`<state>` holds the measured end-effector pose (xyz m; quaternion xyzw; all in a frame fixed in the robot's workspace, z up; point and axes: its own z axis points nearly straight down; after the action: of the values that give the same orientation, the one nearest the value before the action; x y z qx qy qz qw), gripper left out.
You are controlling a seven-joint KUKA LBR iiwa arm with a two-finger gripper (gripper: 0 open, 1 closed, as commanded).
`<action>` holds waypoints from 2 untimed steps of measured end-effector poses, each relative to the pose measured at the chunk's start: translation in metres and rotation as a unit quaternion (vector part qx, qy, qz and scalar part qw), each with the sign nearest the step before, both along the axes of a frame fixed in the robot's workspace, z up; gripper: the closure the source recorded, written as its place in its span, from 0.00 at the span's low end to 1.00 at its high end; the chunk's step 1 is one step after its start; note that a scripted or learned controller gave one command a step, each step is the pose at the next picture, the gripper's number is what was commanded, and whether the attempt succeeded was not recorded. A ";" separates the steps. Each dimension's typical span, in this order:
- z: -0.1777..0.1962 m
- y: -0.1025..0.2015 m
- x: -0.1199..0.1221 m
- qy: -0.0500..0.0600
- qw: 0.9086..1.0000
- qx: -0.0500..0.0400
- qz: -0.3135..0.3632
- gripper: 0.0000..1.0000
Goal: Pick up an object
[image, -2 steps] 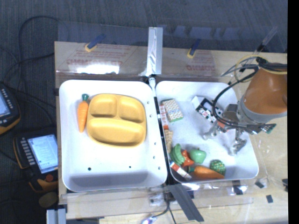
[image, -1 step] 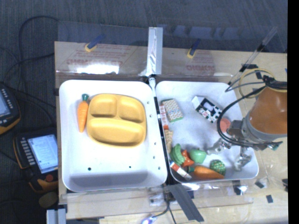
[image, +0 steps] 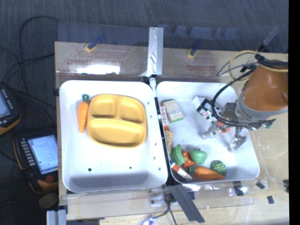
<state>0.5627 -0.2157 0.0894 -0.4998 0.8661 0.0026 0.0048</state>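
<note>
The left bin (image: 70, 172) holds a yellow divided tray (image: 117, 120) with a toy carrot (image: 83, 115) lying just beside its left edge. The right bin (image: 251, 165) holds a small patterned box (image: 172, 110) near its upper left, and a heap of toy vegetables (image: 197, 162) along its front wall. The gripper (image: 223, 138) hangs over the bin's bare middle floor, fingers spread apart, with nothing between them

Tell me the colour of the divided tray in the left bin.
Yellow-orange, plain, seen clearly in the camera view: the divided tray lies beside a carrot.
</note>
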 end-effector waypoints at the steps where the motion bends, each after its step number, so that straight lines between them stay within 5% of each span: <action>1: 0.001 0.004 -0.008 -0.005 0.997 0.000 0.071 0.00; 2: 0.011 0.003 -0.007 -0.006 0.997 -0.001 0.071 1.00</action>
<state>0.5555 -0.2129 0.1003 -0.5599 0.8285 -0.0009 0.0091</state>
